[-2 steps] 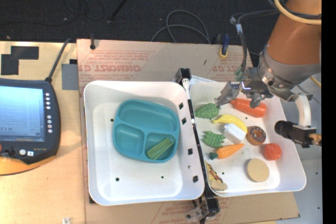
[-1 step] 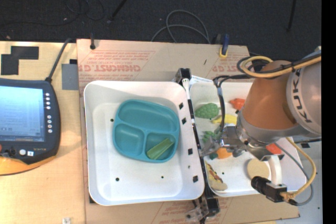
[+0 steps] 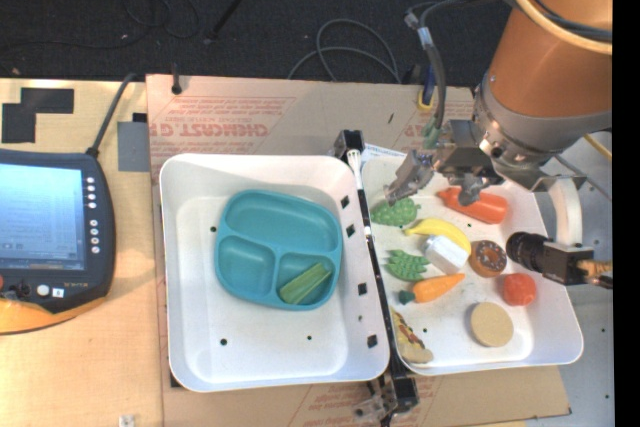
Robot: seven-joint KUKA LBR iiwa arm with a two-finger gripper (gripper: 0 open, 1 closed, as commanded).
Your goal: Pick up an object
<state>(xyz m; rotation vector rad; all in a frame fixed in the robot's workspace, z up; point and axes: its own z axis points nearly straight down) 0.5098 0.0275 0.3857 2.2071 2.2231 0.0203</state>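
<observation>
presently gripper hangs at twelve o'clock in the right bin, over a green leaf; finger state untellable. toys are crowded, so probably it goes for the edge piece.

Red lettering is showing upside down on the cardboard sheet lying under the two bins — the large line, in the upper middle of the frame, is reading roughly "CHEMCZT. G", though uncertainly. Smaller red print around it, and along the sheet's bottom edge, is staying too blurred to read.
</observation>
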